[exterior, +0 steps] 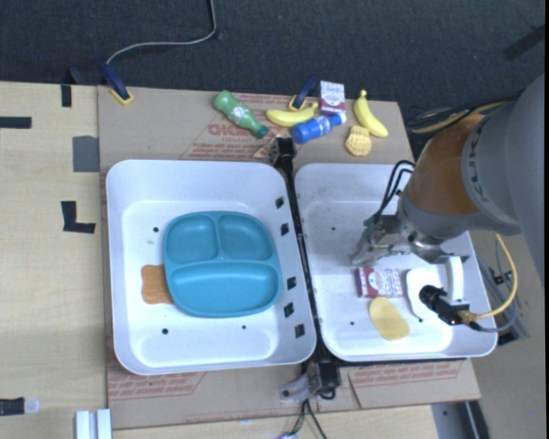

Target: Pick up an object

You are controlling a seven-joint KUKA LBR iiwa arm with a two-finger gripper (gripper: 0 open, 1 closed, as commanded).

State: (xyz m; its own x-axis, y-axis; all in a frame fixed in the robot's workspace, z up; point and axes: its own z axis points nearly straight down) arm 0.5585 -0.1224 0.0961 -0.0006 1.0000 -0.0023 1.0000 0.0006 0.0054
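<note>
In the right bin (334,199) lie a small maroon and white carton (379,283) and, just in front of it, a yellow chip-like piece (389,319). My gripper (375,245) hangs low in that bin, directly behind the carton and nearly touching its far edge. The grey arm with its orange band reaches in from the right. Nothing shows between the fingers. In the left bin (128,199) a blue divided plate (222,263) rests, with an orange-brown toast piece (153,284) poking out from under its left side.
Behind the bins on the cardboard lie a green bottle (240,113), two bananas (291,116) (370,115), a blue bottle (312,129), a small white carton (332,95) and a yellow waffle-like toy (357,140). A black clamp (283,151) sits between the bins.
</note>
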